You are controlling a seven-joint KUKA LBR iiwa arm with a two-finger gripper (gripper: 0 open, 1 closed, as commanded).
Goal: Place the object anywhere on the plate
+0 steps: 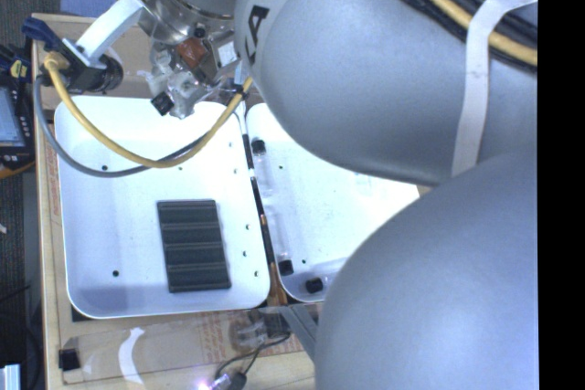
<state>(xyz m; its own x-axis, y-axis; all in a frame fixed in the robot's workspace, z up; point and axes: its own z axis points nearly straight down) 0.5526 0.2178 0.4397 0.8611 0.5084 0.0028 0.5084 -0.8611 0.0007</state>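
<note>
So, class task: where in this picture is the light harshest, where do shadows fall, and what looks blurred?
Camera view: brightest glare on the right bin floor beside the arm; soft shadow along the left bin near rim; the dark ridged plate is sharp, while the big grey arm, close to the lens, looks soft.

Two bins sit side by side on the tabletop (183,344). In the left bin (101,224) a ribbed plate (193,245) lies flat toward the near side, a little right of the bin's middle, apart from the walls. The right bin (302,196) touches the left bin along their shared edge, and the arm (384,59) covers most of it, reaching in from the right. The gripper (183,73) hangs over the far edge of the left bin, well apart from the plate. A cable (137,158) loops across the far part of the left bin, between gripper and plate.
</note>
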